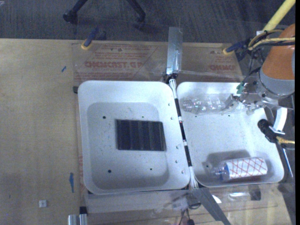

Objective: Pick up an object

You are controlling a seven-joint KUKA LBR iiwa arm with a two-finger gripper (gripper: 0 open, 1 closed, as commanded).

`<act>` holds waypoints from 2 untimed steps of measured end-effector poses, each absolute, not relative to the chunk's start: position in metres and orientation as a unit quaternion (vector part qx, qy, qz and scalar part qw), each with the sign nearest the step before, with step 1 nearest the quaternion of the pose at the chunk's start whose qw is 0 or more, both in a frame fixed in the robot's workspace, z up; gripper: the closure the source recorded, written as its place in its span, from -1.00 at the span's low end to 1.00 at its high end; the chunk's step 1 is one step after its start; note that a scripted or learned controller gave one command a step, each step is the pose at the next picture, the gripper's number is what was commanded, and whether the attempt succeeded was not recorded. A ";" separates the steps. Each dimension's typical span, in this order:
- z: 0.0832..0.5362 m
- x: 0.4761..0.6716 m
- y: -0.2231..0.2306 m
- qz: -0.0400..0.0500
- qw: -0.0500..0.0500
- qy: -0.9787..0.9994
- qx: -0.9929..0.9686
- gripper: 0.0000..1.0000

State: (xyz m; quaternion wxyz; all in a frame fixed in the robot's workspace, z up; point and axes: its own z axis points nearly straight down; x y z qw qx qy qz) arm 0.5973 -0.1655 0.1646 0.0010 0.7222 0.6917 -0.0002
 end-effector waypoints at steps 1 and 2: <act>0.192 0.479 -0.182 0.000 -0.001 0.682 0.732 -1.00; 0.088 0.492 -0.126 0.003 0.004 0.724 0.689 -1.00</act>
